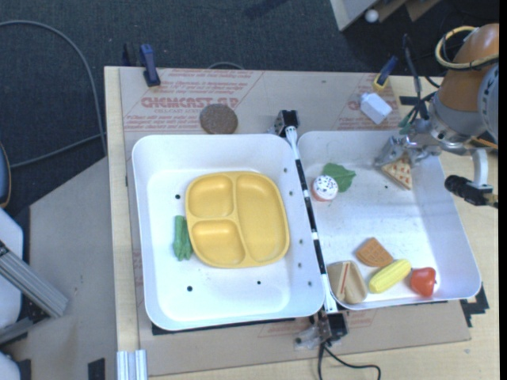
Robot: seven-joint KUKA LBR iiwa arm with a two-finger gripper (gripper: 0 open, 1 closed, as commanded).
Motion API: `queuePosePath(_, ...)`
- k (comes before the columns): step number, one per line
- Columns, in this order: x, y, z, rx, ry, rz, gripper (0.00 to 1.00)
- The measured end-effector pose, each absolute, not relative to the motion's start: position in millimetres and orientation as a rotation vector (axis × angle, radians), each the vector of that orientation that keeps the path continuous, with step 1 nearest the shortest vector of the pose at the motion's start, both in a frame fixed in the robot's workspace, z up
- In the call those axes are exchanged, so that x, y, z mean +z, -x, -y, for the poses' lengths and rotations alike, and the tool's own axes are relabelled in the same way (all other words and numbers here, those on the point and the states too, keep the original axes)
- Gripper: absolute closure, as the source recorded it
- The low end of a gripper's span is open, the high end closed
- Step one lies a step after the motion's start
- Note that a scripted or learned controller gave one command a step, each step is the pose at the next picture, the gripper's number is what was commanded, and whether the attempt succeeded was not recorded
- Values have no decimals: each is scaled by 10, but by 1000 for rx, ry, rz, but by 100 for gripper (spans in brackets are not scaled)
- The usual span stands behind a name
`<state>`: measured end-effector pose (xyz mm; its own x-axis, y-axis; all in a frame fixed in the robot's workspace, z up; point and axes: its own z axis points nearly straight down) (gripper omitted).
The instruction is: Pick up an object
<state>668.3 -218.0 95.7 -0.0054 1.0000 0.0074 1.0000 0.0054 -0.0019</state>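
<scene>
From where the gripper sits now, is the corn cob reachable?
Probably yes. The corn cob lies uncovered in the right bin, the gripper is over the same bin, and only bare floor lies between.

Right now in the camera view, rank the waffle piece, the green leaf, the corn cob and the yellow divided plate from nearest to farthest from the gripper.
1. Waffle piece: right bin, top, directly at the gripper.
2. Green leaf: right bin, upper left.
3. Corn cob: right bin, bottom edge.
4. Yellow divided plate: middle of the left bin.
</scene>
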Motion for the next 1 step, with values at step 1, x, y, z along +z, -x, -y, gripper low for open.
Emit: queuePosePath(1,849,-6668,1372,-1,2219,2221,100)
